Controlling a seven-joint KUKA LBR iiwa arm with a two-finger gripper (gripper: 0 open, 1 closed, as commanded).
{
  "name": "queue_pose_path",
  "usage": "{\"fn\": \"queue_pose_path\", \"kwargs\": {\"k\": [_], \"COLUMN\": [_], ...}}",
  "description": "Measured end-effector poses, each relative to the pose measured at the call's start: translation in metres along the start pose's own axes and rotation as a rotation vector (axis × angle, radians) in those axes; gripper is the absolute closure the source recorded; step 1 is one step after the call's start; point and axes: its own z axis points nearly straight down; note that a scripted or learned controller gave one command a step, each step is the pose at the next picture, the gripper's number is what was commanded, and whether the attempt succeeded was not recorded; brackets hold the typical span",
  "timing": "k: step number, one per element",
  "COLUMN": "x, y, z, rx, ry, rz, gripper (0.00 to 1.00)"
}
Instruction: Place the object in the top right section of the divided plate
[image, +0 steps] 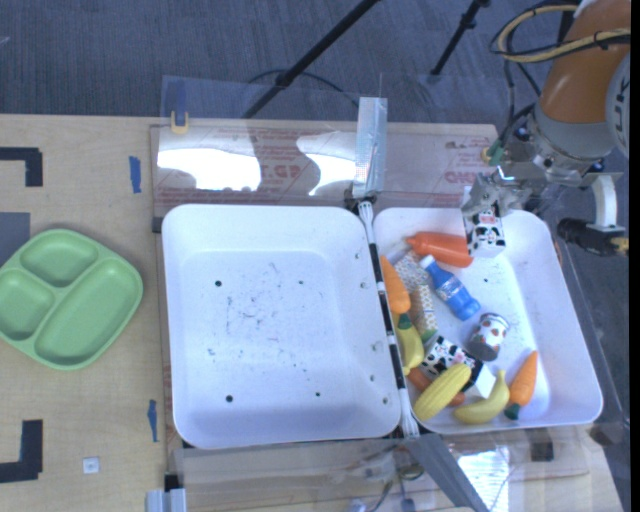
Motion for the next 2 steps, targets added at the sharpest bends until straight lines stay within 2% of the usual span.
{"fn": "queue_pose_path", "kwargs": {"k": [1,2], "x": [0.018,0.07], "y": [-0.064,-0.037], "z": [0.09,0.035], "rx": [-0.021,-0.001], "ry": [-0.003,0.001], "rz": [-0.037,-0.078], "gripper": [1.0,1.0]}}
